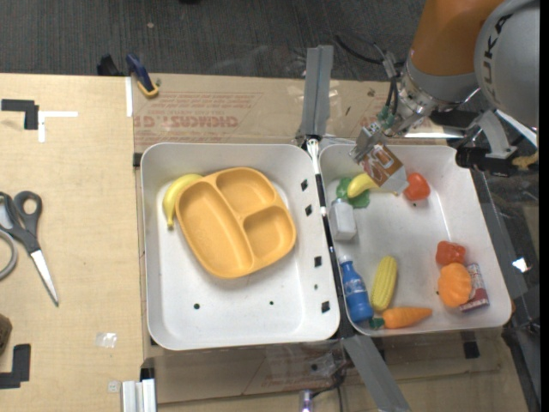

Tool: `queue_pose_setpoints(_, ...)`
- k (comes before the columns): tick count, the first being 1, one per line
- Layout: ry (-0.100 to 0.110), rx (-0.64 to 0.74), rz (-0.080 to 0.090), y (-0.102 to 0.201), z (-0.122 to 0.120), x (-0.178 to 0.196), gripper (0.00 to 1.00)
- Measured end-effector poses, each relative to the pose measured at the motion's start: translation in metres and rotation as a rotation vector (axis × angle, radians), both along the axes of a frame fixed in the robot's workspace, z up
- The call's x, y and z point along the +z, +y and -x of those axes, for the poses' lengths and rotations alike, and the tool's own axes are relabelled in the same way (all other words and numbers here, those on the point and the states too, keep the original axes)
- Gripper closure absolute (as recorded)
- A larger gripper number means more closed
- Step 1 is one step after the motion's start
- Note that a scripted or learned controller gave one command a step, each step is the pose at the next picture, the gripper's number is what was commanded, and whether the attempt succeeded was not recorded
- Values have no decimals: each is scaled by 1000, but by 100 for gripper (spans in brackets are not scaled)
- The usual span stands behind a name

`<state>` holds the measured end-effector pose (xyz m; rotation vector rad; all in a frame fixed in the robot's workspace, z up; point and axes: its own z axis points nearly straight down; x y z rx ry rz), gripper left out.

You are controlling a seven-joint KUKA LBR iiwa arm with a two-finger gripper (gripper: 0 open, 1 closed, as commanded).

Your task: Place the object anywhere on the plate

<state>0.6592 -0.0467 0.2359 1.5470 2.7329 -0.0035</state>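
Plate [236, 223], orange and three-part, fills the left bin [171, 316], a banana [176, 194] touching its rim. Smaller toys crowd the right bin [480, 230]. Gripper [380, 157] hangs over the yellow-green toy [358, 187]; its grasp I cannot tell. Such toys look light, stiff, slick; pinch mid-body.

You're looking at a robotics lab bench.
At your 3 o'clock the KUKA arm [480, 33] reaches over white bins [232, 329]; scissors [30, 234] at 9 o'clock.
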Motion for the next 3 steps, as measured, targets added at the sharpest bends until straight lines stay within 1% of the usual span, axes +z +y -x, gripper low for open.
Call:
queue_pose_setpoints(1, 1, 55, -2, 53, 13, -45, 100)
queue_pose_setpoints(2, 2, -30, -1, 133, 27, -45, 100)
queue_pose_setpoints(3, -2, -231, -2, 192, 43, -109, 100)
